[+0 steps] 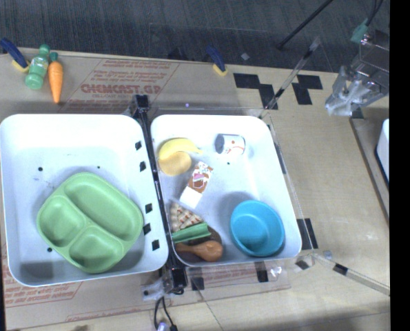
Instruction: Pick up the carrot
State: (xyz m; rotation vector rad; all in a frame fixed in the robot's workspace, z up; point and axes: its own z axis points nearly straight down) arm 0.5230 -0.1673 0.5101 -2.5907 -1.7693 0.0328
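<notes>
Near edge: right bin (282, 185) held drumstick (203, 249), blue bowl (258, 227), waffle (184, 217), carton (198, 181), banana (174, 155), can (230, 144). Left bin (18, 157) held green tray (89, 219). Carrot (55, 78) lay outside both bins, on table (342, 205) at far left corner, touching green bottle (36, 69). Gripper (348, 96) sat far right, well apart from carrot; finger state: cannot tell. Risk: long reach; bottle could be nudged or grabbed instead; tapered carrot could roll. Cardboard-covered table, dark floor beyond.
</notes>
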